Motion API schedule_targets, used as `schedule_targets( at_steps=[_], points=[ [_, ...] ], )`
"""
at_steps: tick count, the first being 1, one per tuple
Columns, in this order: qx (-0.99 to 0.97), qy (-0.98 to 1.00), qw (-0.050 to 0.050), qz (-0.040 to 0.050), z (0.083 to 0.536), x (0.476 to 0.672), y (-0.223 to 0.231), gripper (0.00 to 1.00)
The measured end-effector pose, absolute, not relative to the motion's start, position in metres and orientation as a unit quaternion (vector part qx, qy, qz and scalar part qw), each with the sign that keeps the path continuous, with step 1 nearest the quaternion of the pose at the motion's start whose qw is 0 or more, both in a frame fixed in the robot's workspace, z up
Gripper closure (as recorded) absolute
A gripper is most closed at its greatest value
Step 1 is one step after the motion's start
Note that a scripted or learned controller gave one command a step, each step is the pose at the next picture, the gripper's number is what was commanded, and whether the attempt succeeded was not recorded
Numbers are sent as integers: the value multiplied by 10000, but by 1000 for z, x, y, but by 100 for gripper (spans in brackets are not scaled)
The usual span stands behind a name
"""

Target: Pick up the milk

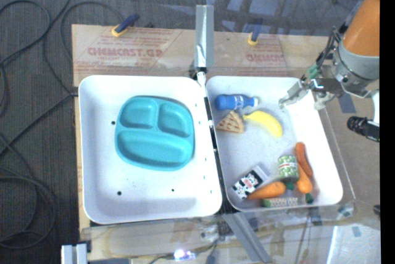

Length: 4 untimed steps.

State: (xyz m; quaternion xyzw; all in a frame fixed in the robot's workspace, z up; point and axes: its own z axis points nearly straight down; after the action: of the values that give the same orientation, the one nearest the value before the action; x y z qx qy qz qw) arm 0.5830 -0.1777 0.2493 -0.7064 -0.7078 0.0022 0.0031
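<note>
The milk [248, 184] is a small carton with black and white cow patches. It lies on its side near the front edge of the right bin [321, 133], touching a carrot [267, 190]. My gripper [304, 98] hangs over the bin's far right corner, well behind and to the right of the milk. Its fingers [289, 98] are spread open with nothing between them.
In the right bin there are also a blue bottle [235, 102], a wedge of toy pizza [231, 123], a banana [266, 122], a green can [287, 167] and two more carrots [302, 168]. The left bin [99, 195] holds a blue divided plate [155, 132].
</note>
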Motion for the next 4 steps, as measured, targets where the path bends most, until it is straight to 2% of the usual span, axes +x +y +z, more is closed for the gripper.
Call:
schedule_targets(
  at_steps=[1, 2, 3, 4],
  points=[
    [-6963, -7178, 47, 22, 125, 502, -135, 0],
    [-7546, -6562, 27, 34, 179, 551, -65, 0],
    [-6888, -7250, 35, 29, 180, 483, -94, 0],
    [-6723, -7403, -13, 11, 338, 485, -81, 0]
  ],
)
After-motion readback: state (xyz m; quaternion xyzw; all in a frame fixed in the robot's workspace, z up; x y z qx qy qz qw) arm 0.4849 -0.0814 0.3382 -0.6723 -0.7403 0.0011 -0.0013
